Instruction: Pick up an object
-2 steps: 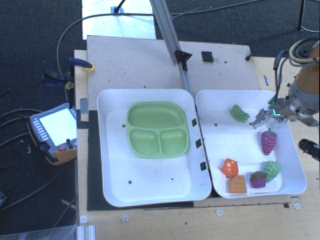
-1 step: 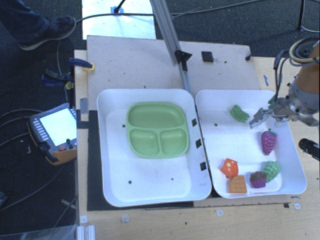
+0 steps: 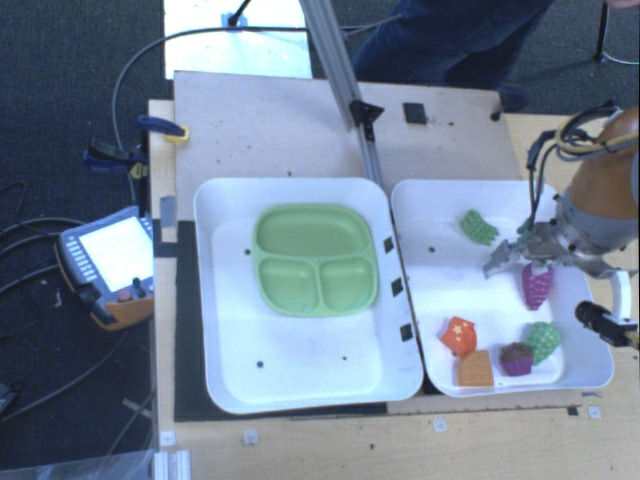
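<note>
My gripper (image 3: 536, 262) hangs over the right bin (image 3: 430, 200), toward its right side, with the grey arm and its orange band behind it at the frame's right edge. Its fingers (image 3: 499, 262) look spread, so it is open. A purple bunch of toy grapes (image 3: 537, 286) lies directly under it, touching or nearly touching; nothing is lifted. A green bumpy toy (image 3: 478, 227) lies up and left of the gripper. Along the bin's near side sit a red-orange piece (image 3: 459, 335), an orange block (image 3: 475, 369), a dark purple piece (image 3: 516, 358) and a green knobbly toy (image 3: 543, 340).
The left bin (image 3: 215, 278) holds a green divided plate (image 3: 316, 259). A metal pole (image 3: 340, 58) slants across the back of the bench. A teach pendant (image 3: 108, 266) lies on the floor at left. A person stands beyond the bench at the top.
</note>
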Tool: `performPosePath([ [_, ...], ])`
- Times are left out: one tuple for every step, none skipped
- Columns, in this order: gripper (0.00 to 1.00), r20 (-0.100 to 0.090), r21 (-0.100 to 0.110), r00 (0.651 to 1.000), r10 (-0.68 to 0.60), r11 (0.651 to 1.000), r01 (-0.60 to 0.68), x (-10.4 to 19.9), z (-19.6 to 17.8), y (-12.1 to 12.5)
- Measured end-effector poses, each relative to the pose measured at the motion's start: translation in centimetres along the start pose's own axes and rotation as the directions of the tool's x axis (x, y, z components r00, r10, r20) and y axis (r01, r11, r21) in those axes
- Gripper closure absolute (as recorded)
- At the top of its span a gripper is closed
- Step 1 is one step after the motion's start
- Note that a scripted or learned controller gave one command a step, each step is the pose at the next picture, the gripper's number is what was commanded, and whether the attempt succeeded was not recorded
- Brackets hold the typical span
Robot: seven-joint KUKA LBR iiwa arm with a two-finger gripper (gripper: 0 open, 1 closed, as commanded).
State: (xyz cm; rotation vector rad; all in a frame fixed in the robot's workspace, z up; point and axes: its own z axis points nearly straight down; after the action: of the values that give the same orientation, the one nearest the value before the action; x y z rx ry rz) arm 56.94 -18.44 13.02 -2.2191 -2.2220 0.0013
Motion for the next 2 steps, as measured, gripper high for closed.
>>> performPosePath([
  [0.00, -0.003, -0.006, 1.000, -0.004, 1.000, 0.004, 0.28, 3.38, 0.23],
  [1.00, 0.000, -0.008, 1.000, -0.003, 1.000, 0.003, 0.15, 2.40, 0.26],
])
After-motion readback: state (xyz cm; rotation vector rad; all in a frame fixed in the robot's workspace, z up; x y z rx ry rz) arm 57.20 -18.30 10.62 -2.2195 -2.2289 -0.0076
